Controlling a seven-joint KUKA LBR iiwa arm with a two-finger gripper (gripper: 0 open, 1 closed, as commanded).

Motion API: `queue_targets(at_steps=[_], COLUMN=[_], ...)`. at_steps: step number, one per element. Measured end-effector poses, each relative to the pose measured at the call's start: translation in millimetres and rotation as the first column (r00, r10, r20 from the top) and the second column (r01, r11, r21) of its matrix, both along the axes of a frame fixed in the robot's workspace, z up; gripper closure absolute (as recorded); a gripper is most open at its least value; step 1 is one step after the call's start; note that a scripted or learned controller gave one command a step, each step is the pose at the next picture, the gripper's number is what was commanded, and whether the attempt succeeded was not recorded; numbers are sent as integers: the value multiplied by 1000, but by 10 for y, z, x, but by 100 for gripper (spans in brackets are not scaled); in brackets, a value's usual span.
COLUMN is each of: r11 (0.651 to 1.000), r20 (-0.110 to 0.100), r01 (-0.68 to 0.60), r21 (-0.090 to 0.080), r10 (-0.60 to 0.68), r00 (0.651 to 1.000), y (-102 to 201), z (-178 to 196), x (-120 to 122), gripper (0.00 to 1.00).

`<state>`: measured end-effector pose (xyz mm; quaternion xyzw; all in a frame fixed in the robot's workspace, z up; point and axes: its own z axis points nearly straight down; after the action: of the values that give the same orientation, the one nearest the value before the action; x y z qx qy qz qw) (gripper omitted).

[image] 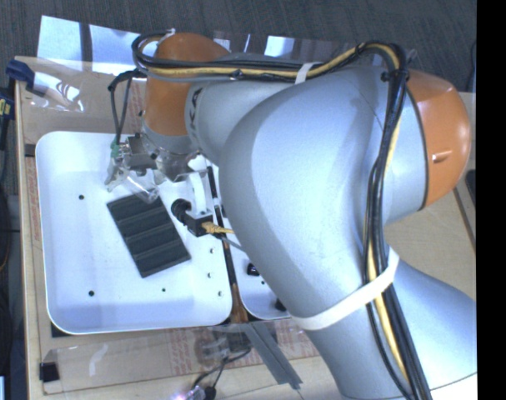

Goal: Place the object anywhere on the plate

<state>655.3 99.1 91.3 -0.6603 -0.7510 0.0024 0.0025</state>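
— Where's the gripper [129,173] just now?

— Low over the left bin [69,290], near its upper edge. The grey arm [319,190] comes in from the right and covers most of the right bin [265,302]; there's only a sliver of that one's white floor showing below the arm.

— Has it got hold of anything?

— I can't tell from here. The metal parts at the end of the wrist are bunched together and sit right at the top corner of the dark piece, so whether it is grasping anything or simply hanging above, I can't make out.

— What dark piece?

— A flat, dark grey ribbed slab [148,233], rectangular, lying at a slant on the floor of the left bin, about the middle. Its upper end is just under the gripper, and its lower end points toward the bin's lower right.

— And the plate?

— Whether that slab is the plate or the object, I can't say.

— Anything else?

— Black and yellow cables [261,67] run along the top of the arm, past the orange band [173,82] above the wrist.
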Motion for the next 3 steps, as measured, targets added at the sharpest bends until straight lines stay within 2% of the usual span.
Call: queue_targets(at_steps=[1,2,3], r11=[990,990,989], r20=[4,2,1], r01=[-138,-141,-148], r21=[1,1,0], r10=[138,141,148], r00=[990,990,989], y=[-341,-346,142], z=[1012,1107,717], x=[-1036,-1030,-133], gripper=[0,100,100])
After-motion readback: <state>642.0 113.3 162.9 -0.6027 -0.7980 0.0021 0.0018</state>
